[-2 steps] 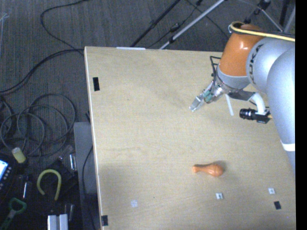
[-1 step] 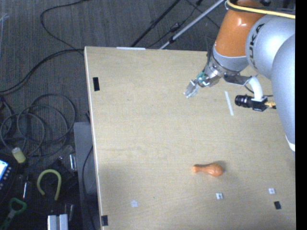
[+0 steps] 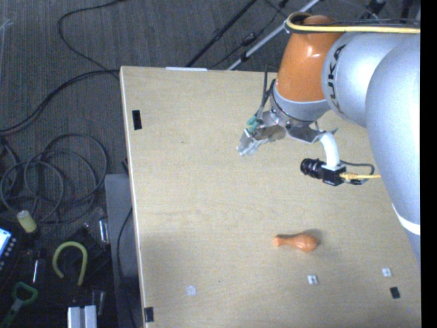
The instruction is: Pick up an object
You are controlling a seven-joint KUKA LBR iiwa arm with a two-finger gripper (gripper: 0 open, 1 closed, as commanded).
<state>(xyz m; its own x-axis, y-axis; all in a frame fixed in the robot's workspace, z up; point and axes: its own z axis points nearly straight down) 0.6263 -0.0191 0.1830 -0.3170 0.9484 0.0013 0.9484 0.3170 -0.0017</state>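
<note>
Pincer [image 3: 249, 142] hangs over the bare tan worktop [image 3: 191, 203], upper middle of the board, pointing left off the orange-banded wrist [image 3: 307, 60]. Too small and blurred to tell if it is open or closed; nothing visibly between its tips. Orange object [image 3: 298, 241], bulb-shaped with a thin neck pointing left, lies flat on the worktop below the pincer and a bit to its right, well apart from it. Small black camera unit [image 3: 321, 169] with cable sits just right of and below the pincer. Cables [image 3: 54, 176] on the floor far to the pincer's left.
</note>
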